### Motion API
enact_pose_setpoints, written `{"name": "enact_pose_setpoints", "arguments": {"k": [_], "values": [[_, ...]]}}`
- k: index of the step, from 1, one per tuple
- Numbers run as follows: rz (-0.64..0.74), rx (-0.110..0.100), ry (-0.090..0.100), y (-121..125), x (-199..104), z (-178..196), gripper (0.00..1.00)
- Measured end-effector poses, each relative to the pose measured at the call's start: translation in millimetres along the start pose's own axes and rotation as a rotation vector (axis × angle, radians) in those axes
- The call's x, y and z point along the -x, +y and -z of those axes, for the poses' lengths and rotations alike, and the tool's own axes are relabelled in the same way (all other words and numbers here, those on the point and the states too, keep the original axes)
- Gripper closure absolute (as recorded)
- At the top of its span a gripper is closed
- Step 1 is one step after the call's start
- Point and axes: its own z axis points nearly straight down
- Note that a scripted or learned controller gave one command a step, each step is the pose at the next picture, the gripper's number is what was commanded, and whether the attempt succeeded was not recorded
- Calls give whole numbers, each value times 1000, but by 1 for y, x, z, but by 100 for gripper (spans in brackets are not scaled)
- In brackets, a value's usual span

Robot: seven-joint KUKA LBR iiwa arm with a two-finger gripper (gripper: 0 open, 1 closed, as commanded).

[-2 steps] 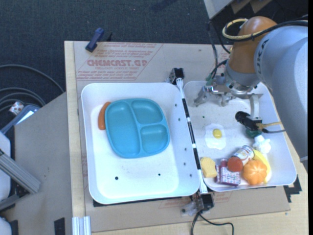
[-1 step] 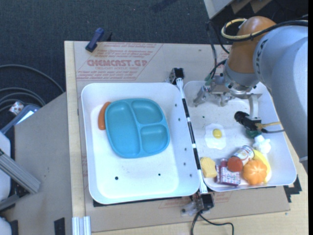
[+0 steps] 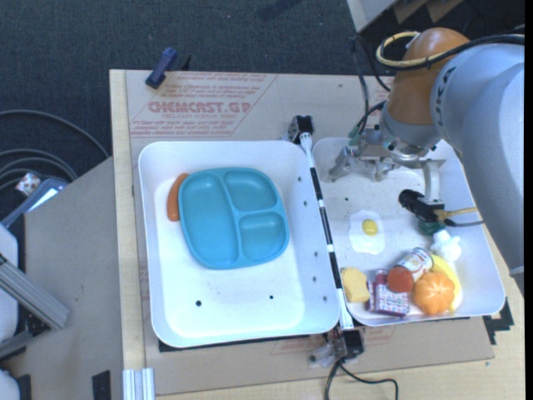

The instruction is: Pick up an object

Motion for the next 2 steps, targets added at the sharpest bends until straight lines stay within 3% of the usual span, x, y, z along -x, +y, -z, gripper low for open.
{"name": "enact_pose_setpoints", "arguments": {"k": [2], "values": [[0, 3, -1, 0, 0, 0, 0]]}}
